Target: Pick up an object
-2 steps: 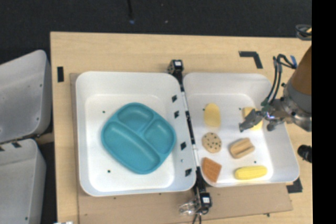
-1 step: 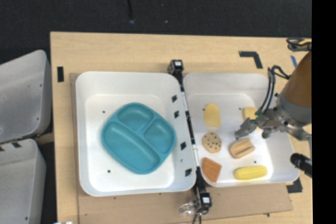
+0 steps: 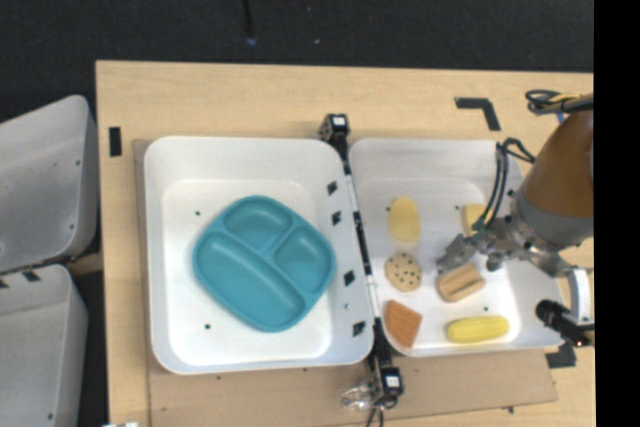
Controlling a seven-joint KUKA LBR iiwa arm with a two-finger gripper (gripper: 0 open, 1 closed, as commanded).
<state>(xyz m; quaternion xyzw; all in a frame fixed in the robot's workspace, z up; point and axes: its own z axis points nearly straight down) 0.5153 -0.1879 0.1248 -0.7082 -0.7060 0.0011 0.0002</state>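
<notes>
Left bin (image 3: 160,245) has a teal divided plate (image 3: 263,261), right bin (image 3: 430,155) has a cookie (image 3: 403,271), yellow corn-looking piece (image 3: 477,328) and tan block (image 3: 461,283), with the gripper (image 3: 466,253) right over that block, can't tell its grip.

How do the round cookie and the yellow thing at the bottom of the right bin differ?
The cookie is round, tan and speckled with dark dots; the yellow piece is long, plain and bright yellow. The cookie lies near the divider between the bins, the yellow piece nearer the front wall. Both lie flat in the right bin.

Teal tray (image 3: 262,261), speckled tan cookie (image 3: 403,271), yellow corn (image 3: 476,329)
</notes>
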